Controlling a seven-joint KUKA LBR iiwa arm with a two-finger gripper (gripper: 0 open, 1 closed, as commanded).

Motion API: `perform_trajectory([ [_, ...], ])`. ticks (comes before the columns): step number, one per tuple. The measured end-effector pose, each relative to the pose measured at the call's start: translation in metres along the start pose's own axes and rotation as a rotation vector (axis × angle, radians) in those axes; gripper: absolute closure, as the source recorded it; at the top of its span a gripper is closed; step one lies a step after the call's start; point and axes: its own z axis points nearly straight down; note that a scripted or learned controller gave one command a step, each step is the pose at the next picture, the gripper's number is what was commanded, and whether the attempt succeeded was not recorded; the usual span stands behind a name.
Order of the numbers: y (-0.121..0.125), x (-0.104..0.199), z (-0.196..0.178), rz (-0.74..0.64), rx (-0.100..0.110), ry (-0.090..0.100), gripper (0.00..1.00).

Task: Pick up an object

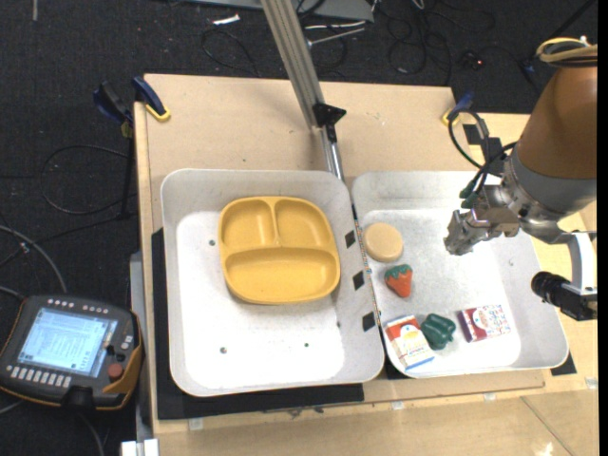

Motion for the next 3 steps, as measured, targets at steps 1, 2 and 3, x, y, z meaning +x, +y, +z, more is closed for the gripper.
perform_trajectory([
  [1,0.018,0.049,-0.001,-0.001,0.0,0.0,1.0],
  [2,0.037,0.093,0.016,0.0,0.002,-0.001,1.0],
  [3,0.038,0.145,0.022,-0.001,0.003,0.0,1.0],
])
